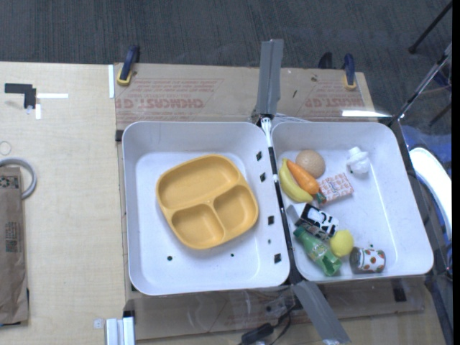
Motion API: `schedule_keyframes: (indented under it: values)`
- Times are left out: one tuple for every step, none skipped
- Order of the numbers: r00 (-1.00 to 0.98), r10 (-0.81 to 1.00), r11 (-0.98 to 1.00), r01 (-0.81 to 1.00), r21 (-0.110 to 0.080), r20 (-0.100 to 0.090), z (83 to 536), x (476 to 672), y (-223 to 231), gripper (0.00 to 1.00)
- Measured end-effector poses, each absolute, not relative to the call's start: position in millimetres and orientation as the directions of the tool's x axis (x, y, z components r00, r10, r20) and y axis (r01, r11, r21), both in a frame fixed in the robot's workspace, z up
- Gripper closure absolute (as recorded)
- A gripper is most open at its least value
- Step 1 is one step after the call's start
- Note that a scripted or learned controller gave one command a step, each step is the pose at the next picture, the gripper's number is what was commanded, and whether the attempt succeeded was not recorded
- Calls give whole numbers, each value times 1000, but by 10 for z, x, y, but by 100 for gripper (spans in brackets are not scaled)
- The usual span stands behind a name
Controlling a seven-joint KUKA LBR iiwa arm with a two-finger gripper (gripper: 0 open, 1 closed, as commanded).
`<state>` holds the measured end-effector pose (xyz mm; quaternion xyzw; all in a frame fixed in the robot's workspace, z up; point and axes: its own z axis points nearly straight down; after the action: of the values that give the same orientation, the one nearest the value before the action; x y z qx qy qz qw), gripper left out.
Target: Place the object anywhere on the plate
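Observation:
A yellow plate with three compartments lies in the left white bin, and nothing rests on it. The right white bin holds several small objects. A yellow banana and an orange carrot lie together near its left wall, with a tan egg-like ball behind them. Also there are a pink wafer block, a small white piece, a black-and-white item, a green bottle, a lemon and a red-spotted can.
A grey bar stands behind the seam between the bins, and another lies at the front. Cardboard held by blue clamps lies behind the bins. A brown paper bag sits at the bench's left edge.

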<state>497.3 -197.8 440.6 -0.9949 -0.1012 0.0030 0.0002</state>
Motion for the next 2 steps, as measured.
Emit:
schedule_keyframes:
  values:
    - [874,485,-874,485,-3,-6,4199,5302,-2220,100]
    - [979,203,-979,203,-1,-5,3925,6273,-2213,100]
